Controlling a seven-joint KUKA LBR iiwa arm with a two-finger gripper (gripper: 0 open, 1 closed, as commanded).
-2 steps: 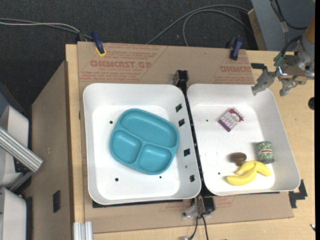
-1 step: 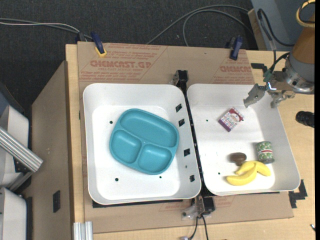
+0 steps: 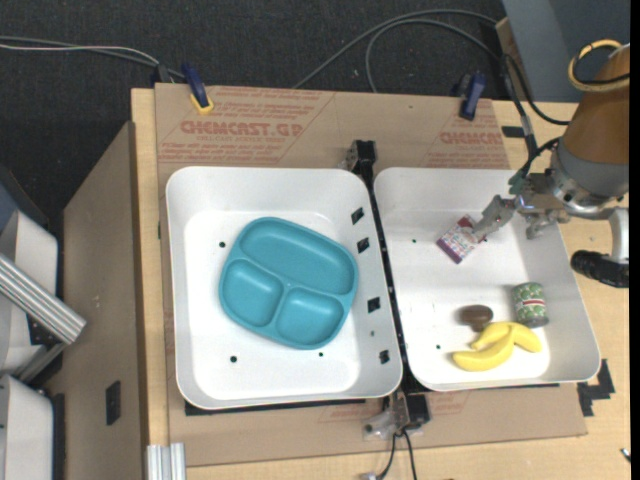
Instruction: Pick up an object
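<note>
In the right bin lie a small pink-and-white packet, a yellow banana, a brown lump and a small green-labelled can. My gripper hovers over the bin's upper right, open, with nothing between its spread fingers. One fingertip is just above and to the right of the packet, close to its upper corner. The banana, lump and can sit well below the gripper, near the bin's front edge.
The left bin holds a teal divided plate. A black divider with clips runs between the two bins. Cables and clamps lie along the cardboard at the back.
</note>
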